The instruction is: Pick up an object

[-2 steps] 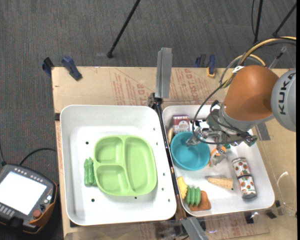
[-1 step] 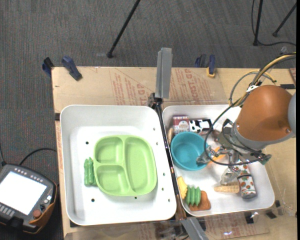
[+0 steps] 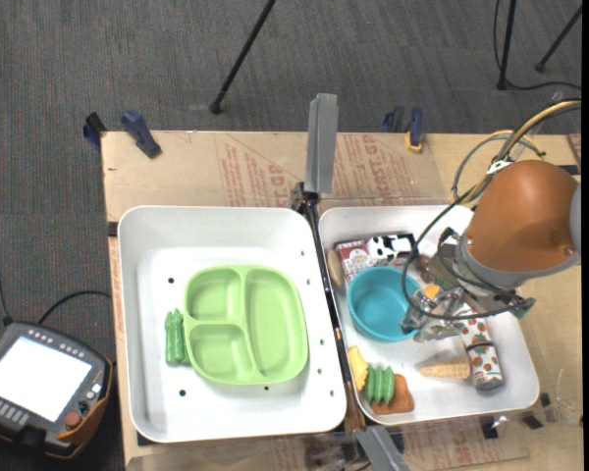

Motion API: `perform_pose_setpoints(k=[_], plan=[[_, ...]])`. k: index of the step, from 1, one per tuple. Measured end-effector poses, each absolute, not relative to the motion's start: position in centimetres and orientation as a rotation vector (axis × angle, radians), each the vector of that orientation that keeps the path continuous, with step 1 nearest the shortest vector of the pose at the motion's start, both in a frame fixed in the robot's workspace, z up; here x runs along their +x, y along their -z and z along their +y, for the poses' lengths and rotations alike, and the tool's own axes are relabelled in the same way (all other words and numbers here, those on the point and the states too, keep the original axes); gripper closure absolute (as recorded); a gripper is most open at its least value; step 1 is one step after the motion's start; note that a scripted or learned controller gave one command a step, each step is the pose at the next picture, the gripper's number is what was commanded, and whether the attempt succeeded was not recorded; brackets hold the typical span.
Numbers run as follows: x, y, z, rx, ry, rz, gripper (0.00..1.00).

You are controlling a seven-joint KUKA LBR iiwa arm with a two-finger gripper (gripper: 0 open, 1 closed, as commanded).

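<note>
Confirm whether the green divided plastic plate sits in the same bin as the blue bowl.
No: the green divided plastic plate lies in the left white bin, the blue bowl in the right.

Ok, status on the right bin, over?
Gripper low in right bin, at blue bowl rim. Nothing visibly held. Can and cone close beside.

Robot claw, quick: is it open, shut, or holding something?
Gripper: cannot be told; it sits at the round blue plastic bowl's right rim, in the right shallow white bin.
</note>
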State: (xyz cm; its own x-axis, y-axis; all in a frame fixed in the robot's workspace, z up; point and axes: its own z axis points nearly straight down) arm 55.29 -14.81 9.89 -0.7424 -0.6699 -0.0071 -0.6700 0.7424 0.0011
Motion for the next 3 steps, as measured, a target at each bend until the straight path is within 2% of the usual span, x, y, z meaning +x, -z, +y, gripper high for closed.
perform_pose_setpoints(k=[1,2,3], plan=[[49.6,-9.1,-15.4,-0.934,0.002,2.990,1.00],[60.6,-8.8,-17.1,-0.731,-0.007,3.079,1.00],[60.4,-9.6,-16.9,-0.732,-0.019,3.086,1.00]])
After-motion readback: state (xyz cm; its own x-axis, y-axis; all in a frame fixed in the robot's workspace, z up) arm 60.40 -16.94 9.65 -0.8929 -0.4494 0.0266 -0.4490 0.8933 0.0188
